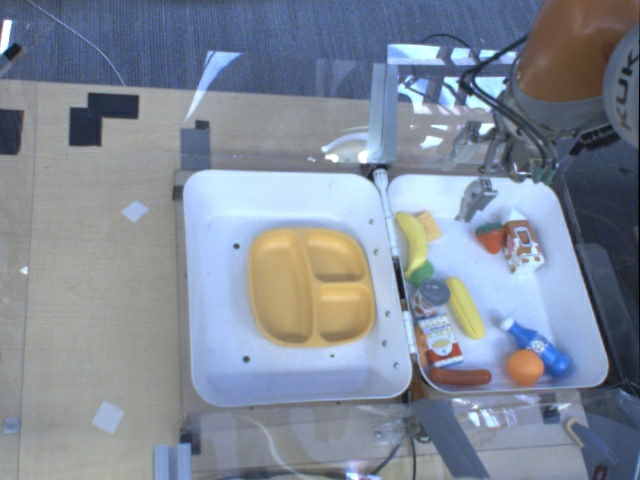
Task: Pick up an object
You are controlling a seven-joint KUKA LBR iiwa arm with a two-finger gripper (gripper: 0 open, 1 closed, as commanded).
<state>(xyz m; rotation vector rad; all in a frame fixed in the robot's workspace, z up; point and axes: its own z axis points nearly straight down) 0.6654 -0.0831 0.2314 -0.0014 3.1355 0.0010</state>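
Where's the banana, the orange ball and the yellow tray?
banana [409, 236], camera view, middle of its curved body.
orange ball [525, 367], camera view, centre of its round top.
yellow tray [312, 285], camera view, ridge between its compartments.

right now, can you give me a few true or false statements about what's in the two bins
1. The yellow divided tray lies in the left bin. True.
2. The banana is on the tray. False: it lies in the right bin, near the divider.
3. The orange sits near the right bin's front corner, beside the blue bottle. True.
4. The gripper hangs over the left bin. False: it is over the right bin's back part.
5. The sausage lies by the front wall. True.
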